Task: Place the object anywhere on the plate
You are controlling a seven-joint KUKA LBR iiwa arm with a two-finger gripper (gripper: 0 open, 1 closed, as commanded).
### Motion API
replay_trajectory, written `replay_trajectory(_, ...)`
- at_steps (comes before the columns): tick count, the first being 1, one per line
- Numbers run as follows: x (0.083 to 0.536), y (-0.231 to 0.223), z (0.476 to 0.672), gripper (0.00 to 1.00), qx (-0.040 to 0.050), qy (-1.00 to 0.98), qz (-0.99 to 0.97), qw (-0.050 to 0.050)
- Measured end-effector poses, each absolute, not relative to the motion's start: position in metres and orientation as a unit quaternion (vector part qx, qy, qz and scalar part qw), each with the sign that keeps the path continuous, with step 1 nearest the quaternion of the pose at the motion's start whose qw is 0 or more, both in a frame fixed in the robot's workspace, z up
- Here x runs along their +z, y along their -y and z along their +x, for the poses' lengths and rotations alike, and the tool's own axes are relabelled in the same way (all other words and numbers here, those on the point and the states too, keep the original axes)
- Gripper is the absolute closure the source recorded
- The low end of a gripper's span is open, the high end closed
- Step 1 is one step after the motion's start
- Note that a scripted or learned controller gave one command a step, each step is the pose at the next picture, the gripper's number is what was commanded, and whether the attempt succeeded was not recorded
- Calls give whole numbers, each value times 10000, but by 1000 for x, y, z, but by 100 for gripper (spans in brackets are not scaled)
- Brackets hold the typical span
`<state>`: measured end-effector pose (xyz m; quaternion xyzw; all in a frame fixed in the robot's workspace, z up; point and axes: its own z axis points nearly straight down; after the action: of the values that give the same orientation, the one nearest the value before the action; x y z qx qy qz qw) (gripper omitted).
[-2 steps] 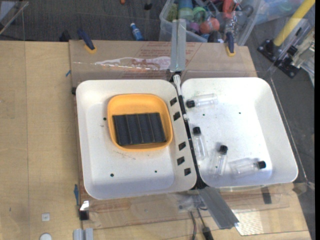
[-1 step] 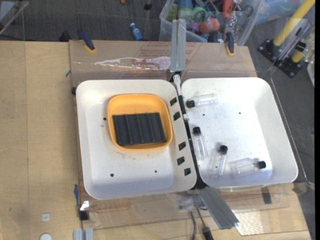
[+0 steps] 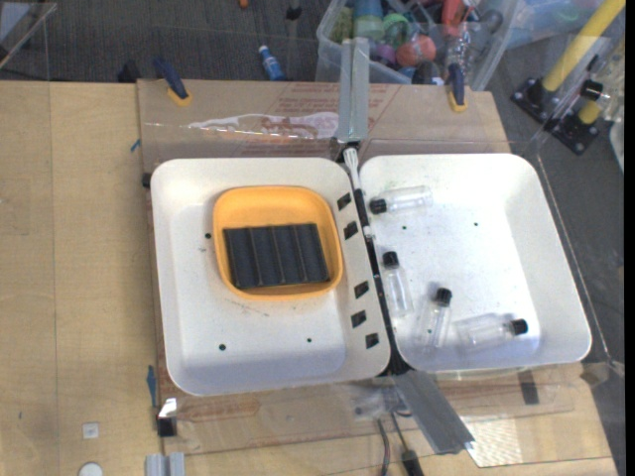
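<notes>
An orange plate (image 3: 230, 206) rests in the left white bin (image 3: 189, 345), and a black ribbed rectangular object (image 3: 276, 255) lies flat on its middle. The right white bin (image 3: 556, 296) holds several clear plastic vials with black caps: one at the upper left (image 3: 401, 200), one by the divider (image 3: 395, 281), one standing near the middle (image 3: 438, 313) and one lying at the lower right (image 3: 491, 329).
A strip with black clips (image 3: 355, 266) runs between the two bins. A clear tub of colourful toys (image 3: 417, 18) stands behind the bench. Blue and orange clamps (image 3: 171, 82) hold the cardboard at the back edge. Bare wooden bench lies to the left.
</notes>
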<state>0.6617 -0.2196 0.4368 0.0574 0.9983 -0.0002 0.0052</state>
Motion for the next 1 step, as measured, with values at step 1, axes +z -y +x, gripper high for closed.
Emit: replay_trajectory(1,437,219,663,100,-7,-9999,-104,54)
